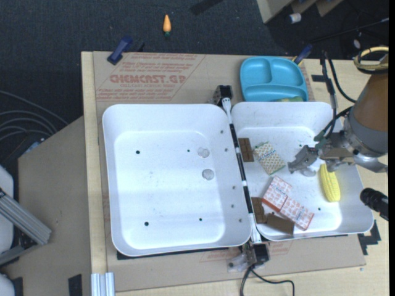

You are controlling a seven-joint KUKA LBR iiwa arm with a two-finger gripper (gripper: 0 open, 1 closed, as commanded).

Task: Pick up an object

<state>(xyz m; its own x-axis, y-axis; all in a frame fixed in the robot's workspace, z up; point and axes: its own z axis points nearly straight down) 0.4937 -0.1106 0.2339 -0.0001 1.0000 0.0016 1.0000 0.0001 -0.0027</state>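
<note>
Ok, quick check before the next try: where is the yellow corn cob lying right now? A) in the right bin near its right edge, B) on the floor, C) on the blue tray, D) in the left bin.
A: the yellow corn cob lies inside the right bin, near its right edge, just below the gripper.

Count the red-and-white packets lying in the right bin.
2. One red-and-white packet lies near the bin's middle; the second packet lies just beside it, toward the front edge. The arm covers part of the right bin, so more may be hidden.
</note>
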